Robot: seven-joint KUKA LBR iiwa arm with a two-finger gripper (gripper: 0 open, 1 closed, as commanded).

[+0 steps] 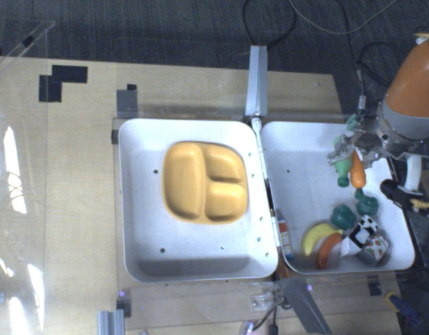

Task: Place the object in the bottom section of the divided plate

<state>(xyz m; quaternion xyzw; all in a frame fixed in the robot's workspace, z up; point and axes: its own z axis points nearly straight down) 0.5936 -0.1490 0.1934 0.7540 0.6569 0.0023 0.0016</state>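
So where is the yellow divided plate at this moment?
The yellow divided plate lies in the left bin, near its middle, in the camera view. The toys and the arm are over the right bin.

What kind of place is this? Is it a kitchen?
More likely a robot lab. A robot arm reaches over two white bins on a bench, one holding a yellow plate, the other toy food, with loose cables behind.

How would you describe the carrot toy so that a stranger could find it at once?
Look in the right white bin, near its upper right corner, under the gripper. The carrot hangs there upright: a slim orange piece with a green top, apart from the toy pile lower in the bin.
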